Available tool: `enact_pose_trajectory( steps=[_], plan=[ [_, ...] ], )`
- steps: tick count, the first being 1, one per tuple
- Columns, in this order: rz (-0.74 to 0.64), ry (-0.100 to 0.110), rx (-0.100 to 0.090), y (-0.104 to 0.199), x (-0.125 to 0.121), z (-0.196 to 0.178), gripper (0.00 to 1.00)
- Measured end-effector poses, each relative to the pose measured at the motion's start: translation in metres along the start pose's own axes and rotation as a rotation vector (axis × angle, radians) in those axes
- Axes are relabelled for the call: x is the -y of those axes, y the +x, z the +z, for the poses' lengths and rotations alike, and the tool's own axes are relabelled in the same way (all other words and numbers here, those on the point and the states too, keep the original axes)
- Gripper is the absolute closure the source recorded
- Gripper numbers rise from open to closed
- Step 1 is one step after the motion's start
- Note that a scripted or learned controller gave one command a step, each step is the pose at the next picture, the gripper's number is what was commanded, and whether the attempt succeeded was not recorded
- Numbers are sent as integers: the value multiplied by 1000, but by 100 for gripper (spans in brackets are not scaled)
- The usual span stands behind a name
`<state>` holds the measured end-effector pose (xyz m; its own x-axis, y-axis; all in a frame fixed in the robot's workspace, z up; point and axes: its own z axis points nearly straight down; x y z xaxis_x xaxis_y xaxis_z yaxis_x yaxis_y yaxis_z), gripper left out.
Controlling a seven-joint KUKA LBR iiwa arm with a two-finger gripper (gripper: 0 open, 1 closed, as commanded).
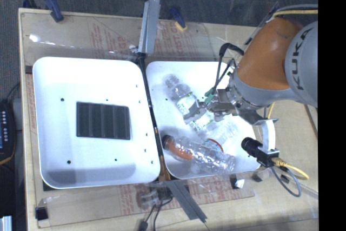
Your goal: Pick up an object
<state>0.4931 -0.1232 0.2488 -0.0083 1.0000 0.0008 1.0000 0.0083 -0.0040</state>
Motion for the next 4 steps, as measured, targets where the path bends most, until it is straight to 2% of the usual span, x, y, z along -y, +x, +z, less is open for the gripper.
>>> enact_pose_trajectory(
  steps=[1,2,3,4],
  plan=[
    [106,0,1,-34,-53,41,0],
    [52,0,1,-85,-68,150,0],
    [-72,-5,1,-75,-107,155,0],
    [-137,-1,0,-70,-67,157,0]
  ],
)
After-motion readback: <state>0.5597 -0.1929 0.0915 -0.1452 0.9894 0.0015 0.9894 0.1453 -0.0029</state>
